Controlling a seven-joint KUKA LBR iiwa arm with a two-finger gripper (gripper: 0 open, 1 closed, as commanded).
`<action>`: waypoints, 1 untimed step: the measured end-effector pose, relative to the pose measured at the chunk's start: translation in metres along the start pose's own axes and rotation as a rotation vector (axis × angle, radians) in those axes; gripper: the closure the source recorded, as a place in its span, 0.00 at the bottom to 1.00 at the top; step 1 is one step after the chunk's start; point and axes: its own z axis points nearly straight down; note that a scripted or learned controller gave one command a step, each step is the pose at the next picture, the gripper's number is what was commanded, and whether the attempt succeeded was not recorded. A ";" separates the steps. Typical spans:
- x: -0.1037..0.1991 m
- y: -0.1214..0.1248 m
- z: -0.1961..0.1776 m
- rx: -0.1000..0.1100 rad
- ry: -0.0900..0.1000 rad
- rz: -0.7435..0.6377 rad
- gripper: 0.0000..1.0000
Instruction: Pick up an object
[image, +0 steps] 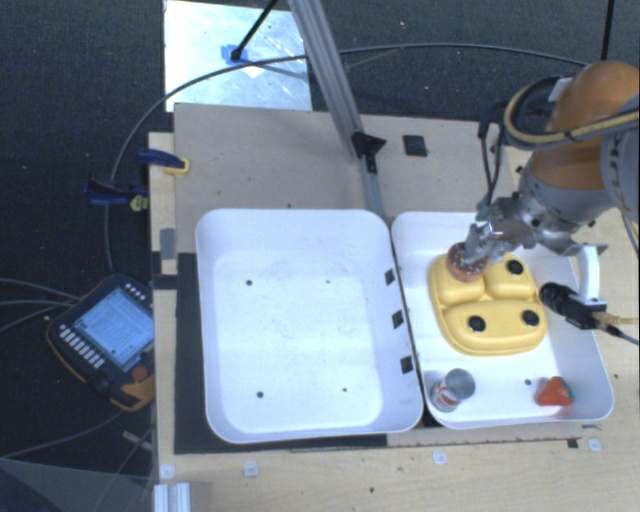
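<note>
The end effector (478, 247) hangs over the right bin (600, 385), low above the yellow tray (490, 305) at its upper-left corner; whether it is apart or together I cannot tell. A small can (452, 388) and red piece (553, 392) lie near the front rim. The left bin (215, 300) offers open floor.

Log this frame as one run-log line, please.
arm: over right bin | gripper: at yellow block's far-left corner | small cup, red piece: near edge
</note>
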 end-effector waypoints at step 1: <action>0.047 0.008 -0.007 0.000 0.001 -0.001 1.00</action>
